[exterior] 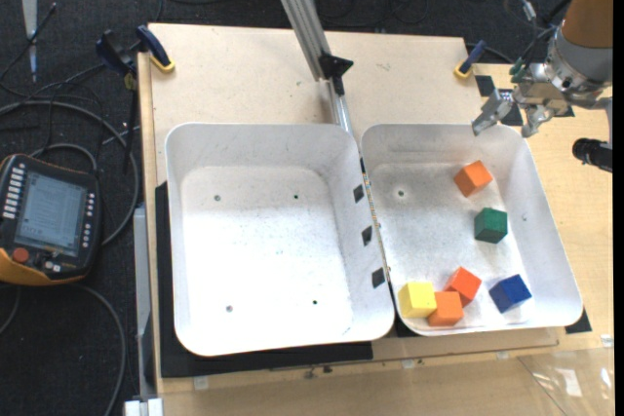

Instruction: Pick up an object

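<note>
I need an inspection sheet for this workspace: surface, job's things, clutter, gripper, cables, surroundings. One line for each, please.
Surface: wooden bench bearing left bin and right bin.
Job's things: in the right bin, orange cube, green cube, blue cube, yellow cube, two more orange cubes touching.
Clutter: nothing seen.
Gripper: gripper above the right bin's far rim, holding nothing.
Cables: black cables on the floor.
Surroundings: teach pendant at left, metal pole, clamps.
</note>
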Motion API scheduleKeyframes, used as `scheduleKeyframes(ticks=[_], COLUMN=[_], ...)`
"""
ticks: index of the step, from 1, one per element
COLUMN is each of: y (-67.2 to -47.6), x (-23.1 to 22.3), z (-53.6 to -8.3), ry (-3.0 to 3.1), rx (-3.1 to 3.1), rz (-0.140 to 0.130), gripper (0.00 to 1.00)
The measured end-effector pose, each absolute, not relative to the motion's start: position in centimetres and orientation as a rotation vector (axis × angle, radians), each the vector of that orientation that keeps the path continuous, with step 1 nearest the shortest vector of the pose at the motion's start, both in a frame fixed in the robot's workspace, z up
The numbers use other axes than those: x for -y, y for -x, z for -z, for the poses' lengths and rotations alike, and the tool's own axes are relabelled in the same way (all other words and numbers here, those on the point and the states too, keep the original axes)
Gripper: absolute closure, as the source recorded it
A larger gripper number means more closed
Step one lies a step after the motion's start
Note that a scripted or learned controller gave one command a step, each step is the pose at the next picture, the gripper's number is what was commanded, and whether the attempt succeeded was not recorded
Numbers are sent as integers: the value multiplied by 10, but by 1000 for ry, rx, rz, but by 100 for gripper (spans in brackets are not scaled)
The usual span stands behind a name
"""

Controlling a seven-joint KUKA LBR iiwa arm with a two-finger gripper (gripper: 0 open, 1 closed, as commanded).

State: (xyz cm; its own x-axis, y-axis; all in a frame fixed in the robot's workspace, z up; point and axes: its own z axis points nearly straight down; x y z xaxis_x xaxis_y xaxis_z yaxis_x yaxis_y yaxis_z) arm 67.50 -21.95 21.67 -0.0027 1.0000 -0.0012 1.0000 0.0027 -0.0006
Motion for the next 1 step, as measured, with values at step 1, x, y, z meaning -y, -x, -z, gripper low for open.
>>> scheduleKeyframes(ticks=[1], y=[-659], x=[224], z=[-91], ry=[-2226], rx=[-2224], rz=[6], gripper=[0])
